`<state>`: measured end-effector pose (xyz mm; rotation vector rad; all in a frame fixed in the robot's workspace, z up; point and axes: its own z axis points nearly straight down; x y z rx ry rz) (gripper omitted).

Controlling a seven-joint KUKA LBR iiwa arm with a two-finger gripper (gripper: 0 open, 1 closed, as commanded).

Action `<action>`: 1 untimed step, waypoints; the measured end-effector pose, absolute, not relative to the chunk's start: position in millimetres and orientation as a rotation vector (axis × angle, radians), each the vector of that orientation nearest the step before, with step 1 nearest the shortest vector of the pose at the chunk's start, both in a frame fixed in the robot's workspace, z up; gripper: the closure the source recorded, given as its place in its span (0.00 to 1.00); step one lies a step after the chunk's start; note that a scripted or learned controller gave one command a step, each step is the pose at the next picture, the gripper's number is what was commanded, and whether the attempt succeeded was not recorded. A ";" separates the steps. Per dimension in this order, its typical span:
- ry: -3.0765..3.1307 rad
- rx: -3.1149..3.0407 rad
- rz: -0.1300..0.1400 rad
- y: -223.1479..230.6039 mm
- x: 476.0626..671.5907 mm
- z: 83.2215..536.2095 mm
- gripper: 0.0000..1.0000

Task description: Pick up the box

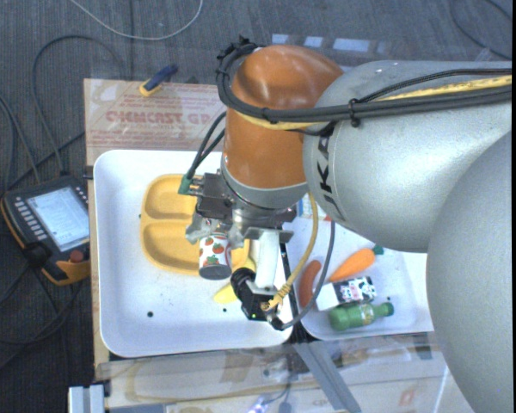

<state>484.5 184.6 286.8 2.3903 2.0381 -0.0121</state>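
Observation:
The box is small, black and white, and lies in the right bin between a carrot and a green bottle. My gripper hangs low over the left bin, to the left of the box and apart from it. A small cup with a red-and-green print sits right against the gripper's left side; whether it is gripped I cannot tell. The wrist hides the part of the bin beneath it.
A yellow two-part dish lies in the left bin, and a yellow piece rests near its front. A red long item sits by the rim between the bins. A teach pendant lies on the floor at left.

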 end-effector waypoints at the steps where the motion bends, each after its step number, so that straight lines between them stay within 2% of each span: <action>1: 1.872 2.519 -0.010 130.6 516.9 359.4 1.00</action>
